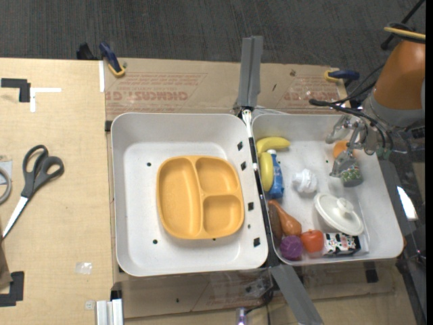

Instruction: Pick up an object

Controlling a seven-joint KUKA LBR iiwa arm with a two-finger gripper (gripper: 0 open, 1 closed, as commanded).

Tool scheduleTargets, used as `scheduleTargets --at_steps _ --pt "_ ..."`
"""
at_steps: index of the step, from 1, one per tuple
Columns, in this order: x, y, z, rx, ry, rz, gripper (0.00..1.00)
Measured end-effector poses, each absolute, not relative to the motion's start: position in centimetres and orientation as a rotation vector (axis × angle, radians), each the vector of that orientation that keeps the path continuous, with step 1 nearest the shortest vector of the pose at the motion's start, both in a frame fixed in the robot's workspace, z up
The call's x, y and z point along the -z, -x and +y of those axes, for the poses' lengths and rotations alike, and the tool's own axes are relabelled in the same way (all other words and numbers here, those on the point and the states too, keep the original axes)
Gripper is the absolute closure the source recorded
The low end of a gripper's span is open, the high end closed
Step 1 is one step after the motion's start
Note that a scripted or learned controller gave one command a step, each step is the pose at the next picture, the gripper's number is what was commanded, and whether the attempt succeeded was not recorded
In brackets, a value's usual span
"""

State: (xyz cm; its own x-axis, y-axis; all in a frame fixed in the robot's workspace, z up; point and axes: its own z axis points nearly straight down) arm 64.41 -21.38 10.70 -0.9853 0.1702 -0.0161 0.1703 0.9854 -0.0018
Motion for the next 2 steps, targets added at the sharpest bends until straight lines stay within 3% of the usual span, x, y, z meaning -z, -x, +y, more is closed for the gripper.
scheduleTargets --at_steps 1,2 --pt "-9.4 -63.3 -21.8 0.0 -0.486 3.097 0.0" --pt "-10.6 -63.5 -21.8 0.003 -0.481 3.092 1.0"
